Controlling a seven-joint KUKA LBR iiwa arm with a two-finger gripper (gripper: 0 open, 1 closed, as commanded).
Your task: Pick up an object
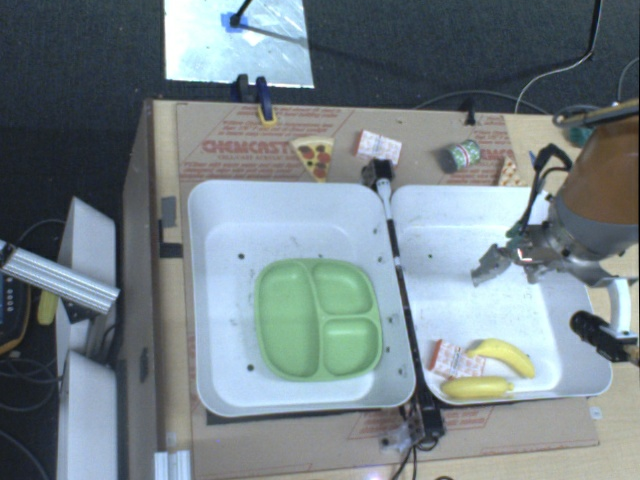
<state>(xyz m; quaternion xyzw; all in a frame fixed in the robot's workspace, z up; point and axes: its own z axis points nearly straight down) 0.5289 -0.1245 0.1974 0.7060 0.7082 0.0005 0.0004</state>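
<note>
Dark carpet floor (420, 18) — shiny metal sheet (238, 26) (top left), cardboard-covered bench (260, 143).

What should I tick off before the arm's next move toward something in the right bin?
1. Targets present: banana, a second yellow piece and a red-and-white packet in the right bin: ok.
2. Claw free of any object: ok.
3. Claw over a target: not ok, it sits further back in the bin than the items.
4. Items spaced for a clean grasp: not ok, clustered at the front.
5. Finger opening: cannot tell.
</note>
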